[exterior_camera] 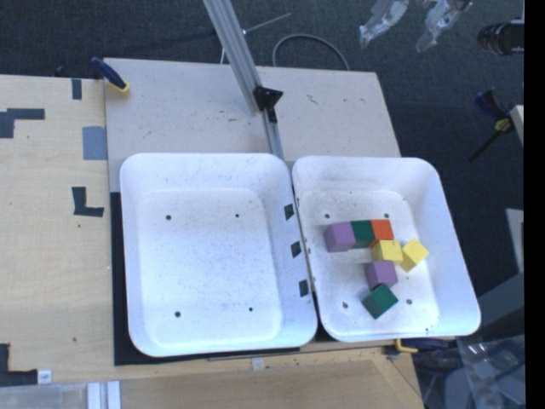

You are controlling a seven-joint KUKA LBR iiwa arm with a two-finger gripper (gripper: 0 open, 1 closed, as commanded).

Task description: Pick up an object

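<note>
The right bin (443, 228) holds several small blocks in a loose cluster: a purple one (339, 236), a dark green one (363, 232), an orange one (382, 228), two yellow ones (389, 250) (415, 253), a second purple one (381, 273) and a green one (380, 300). My gripper (405, 22) hangs at the top right of the view, well beyond the far side of the bins. Its two pale fingers are spread apart with nothing between them.
The left bin (136, 194) sits beside the right one. A slanted metal rail (232, 37) runs from the top down to the gap between the bins. A blue and yellow clamp (109, 73) lies at the board's far left corner.
</note>
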